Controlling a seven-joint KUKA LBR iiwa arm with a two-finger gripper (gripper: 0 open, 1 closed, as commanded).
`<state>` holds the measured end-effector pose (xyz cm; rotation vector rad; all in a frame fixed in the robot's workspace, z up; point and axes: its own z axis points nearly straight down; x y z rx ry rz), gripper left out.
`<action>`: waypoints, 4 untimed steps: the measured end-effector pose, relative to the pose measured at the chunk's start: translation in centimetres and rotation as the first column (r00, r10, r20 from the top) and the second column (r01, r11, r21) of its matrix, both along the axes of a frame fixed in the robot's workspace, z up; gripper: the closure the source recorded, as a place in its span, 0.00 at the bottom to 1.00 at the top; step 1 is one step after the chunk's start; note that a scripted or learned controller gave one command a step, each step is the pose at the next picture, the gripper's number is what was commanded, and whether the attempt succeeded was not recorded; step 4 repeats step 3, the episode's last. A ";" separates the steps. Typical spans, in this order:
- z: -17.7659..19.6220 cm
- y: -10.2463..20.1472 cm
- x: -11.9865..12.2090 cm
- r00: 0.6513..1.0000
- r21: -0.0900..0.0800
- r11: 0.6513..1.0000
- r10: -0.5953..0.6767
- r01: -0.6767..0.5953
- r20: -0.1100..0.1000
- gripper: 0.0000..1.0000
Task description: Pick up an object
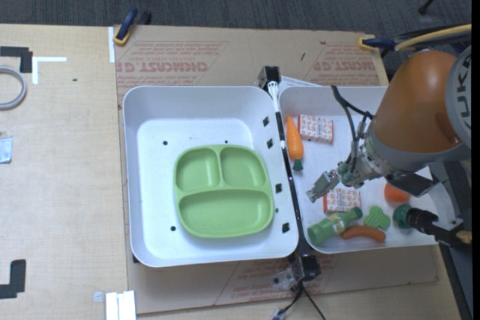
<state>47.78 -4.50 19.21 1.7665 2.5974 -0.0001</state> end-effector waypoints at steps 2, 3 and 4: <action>-8.9 -7.1 2.5 0.947 -0.001 0.947 0.323 -0.323 0.002 1.00; 1.7 -2.1 2.0 0.996 -0.001 0.996 0.087 -0.087 0.002 1.00; 1.7 -2.1 2.0 0.996 -0.001 0.996 0.087 -0.087 0.002 1.00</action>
